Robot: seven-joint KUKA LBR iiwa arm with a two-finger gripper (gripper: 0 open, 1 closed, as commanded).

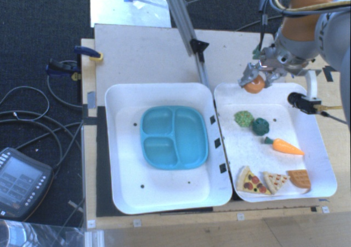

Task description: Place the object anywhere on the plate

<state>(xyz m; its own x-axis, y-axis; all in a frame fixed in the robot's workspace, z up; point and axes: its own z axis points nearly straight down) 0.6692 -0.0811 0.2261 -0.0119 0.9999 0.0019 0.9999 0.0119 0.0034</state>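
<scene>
Gripper (pixel 255 78) fingers are clamped on a small orange object (pixel 254 85), partly hidden between them so its shape is hard to read. The blue plate (pixel 174 137) sits well left and below.

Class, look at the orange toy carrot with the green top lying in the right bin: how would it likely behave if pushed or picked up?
The orange toy carrot looks like smooth moulded plastic, so probably stiff, light and a little slippery. Its tapered round body would likely roll in a curve when nudged. Lying flat on the right white bin, it cannot tip.
</scene>
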